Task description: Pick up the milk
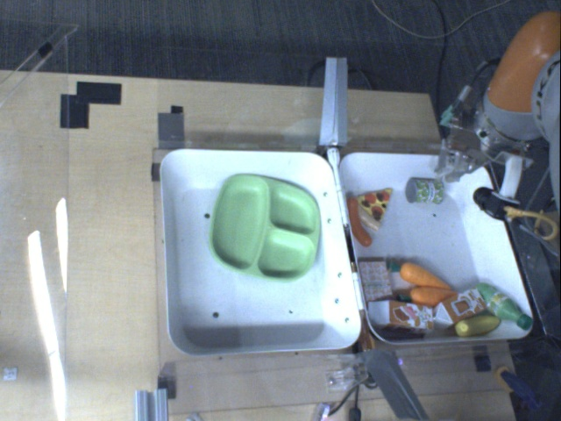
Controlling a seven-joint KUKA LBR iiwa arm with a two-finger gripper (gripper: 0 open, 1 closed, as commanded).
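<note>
The milk point(441, 310) is a small brown-and-white carton lying on its side near the front edge of the right bin point(478, 235), among other food items. My gripper point(454, 167) hangs over the far right part of that bin, just right of a small grey-green can point(426, 190). It is far behind the milk, and I see nothing held in it.
Around the milk lie two carrots point(424, 284), a green pickle point(476, 325), a green bottle point(503, 307) and a flat printed box point(375, 279). A pizza slice point(375, 205) and a hot dog point(358, 222) sit by the bin's left wall. The left bin point(188, 323) holds a green divided tray point(264, 225).
</note>
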